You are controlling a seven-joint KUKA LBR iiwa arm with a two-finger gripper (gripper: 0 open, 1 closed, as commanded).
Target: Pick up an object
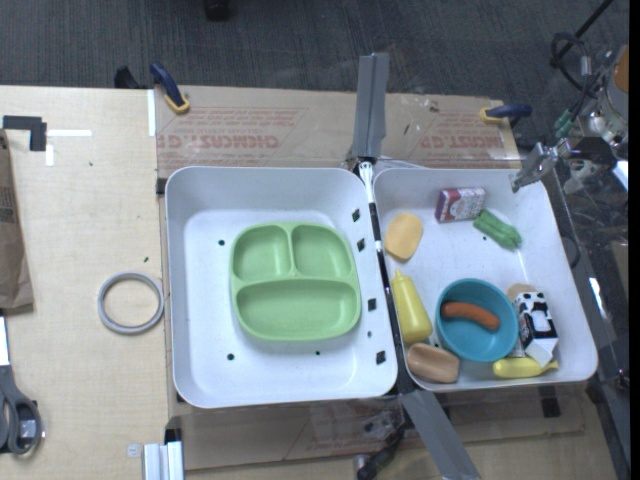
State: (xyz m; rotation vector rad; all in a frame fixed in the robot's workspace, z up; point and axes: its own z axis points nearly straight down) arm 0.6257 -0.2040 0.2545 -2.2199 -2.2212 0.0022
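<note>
- A grey ring lies on the bench, left of the left bin.
- A green divided plate sits in that bin.
- The right bin, beside it, holds a yellow bottle, a blue bowl with a sausage, and a red carton.
- The tool hangs over that bin's far right corner; its state cannot be told.

We can read little here. The cardboard sheet under the two bins carries faint red printing that appears upside down; its large letters look like "CHEMICAL GU", but we cannot be sure. The small red and white carton in the right bin bears a label too blurred to read.
</note>
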